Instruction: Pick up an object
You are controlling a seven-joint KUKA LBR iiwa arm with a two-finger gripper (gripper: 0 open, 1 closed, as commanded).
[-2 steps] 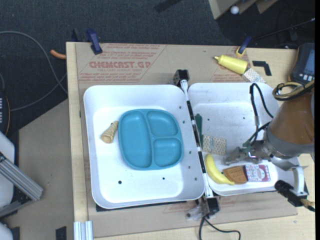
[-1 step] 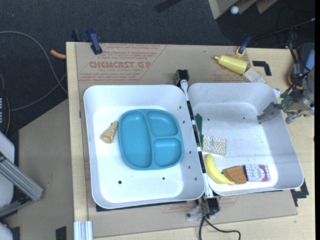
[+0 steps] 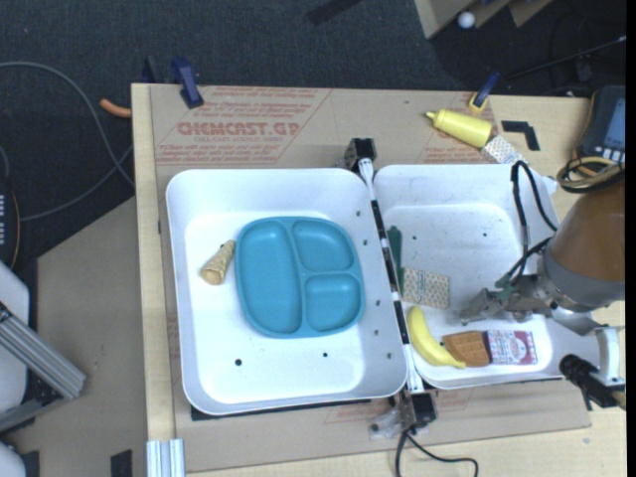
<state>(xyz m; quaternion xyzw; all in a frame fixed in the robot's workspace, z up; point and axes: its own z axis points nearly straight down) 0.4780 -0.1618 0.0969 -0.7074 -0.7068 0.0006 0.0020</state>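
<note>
We are hovering the pincer point(image 3: 484, 304), whose spread we cannot tell, in the right bin point(image 3: 447, 192) just above the banana point(image 3: 430, 340) and cracker packet point(image 3: 494, 347), needing a centred descent.

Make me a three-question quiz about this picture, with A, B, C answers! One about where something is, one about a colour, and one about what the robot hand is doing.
1. Where is the banana?
A. right bin
B. left bin
C. on the floor

2. What colour is the divided plate?
A. red
B. blue
C. yellow

3. Where is the gripper?
A. over the left bin
B. above the mustard bottle
C. low over the right bin

Answers: 1 A, it lies by that bin's near left corner. 2 B, it looks teal-blue. 3 C, it sits just above the cracker packet.
</note>
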